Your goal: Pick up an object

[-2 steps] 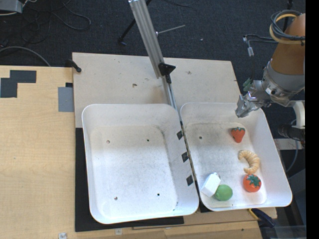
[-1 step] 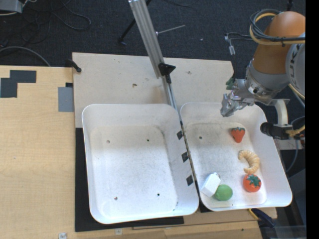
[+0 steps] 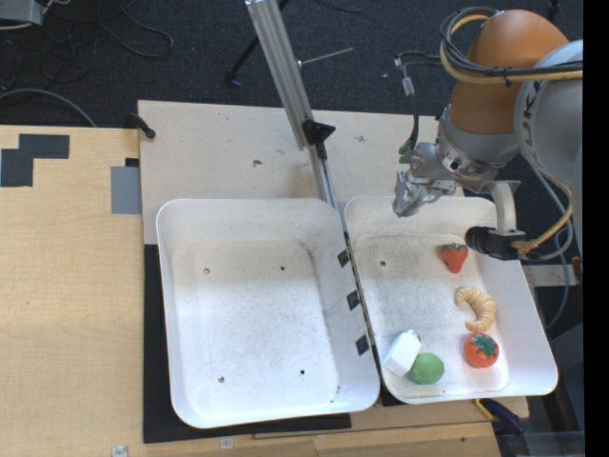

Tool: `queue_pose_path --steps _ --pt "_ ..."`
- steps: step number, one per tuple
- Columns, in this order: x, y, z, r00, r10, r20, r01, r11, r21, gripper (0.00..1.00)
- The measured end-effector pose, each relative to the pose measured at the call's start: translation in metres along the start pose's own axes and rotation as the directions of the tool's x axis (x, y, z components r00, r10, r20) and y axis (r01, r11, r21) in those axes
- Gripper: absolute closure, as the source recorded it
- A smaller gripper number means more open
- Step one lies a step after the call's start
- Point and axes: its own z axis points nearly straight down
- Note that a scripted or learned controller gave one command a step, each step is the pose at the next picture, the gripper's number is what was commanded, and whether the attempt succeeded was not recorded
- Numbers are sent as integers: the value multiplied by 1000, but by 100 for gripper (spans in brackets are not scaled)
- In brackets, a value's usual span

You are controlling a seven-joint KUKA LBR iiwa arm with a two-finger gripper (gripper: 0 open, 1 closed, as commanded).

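1. Task obj. candidates, all in the right bin (image 3: 533,374):
   - strawberry (image 3: 454,256): upper right of bin floor, near the far-right wall.
   - croissant-like pastry (image 3: 477,307): below the strawberry, curved, long axis approx. along the bin's right wall.
   - tomato (image 3: 481,349): just below the pastry, close to touching it.
   - green ball (image 3: 426,368): near the front edge, touching the white block (image 3: 402,351) on its left.

2. Key relation: the hand (image 3: 411,203) sits above the far (upper) rim of the right bin, left of centre. Every obj. lies toward the camera-near side from it. Nearest obj. = strawberry, offset to the view's right and slightly down. Green ball and white block lie well apart from the hand, almost straight down the view.

3. Hand state: cannot tell whether it is released or clenched; the tips are too small and dark against the rim. Nothing visible between them.

4. Judgement: pick not yet begun. Shortest approach = traverse right and forward to the strawberry, then descend. Strawberry stands apart from the other objs., so low risk of collateral contact; its closeness to the wall may limit approach.

5. Surroundings: left bin (image 3: 181,227) alongside, separated by a divider w/ black clips (image 3: 350,298). An aluminium strut (image 3: 285,74) slants over the table (image 3: 219,150) behind the bins. Arm (image 3: 500,74) enters from the view's right.
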Motion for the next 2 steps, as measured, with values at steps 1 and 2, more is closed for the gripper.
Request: queue_pose_path --steps 1,2 --pt "56 7 13 1000 0 0 0 1000 3 100" --pt "109 10 3 1000 0 0 0 1000 1 100"
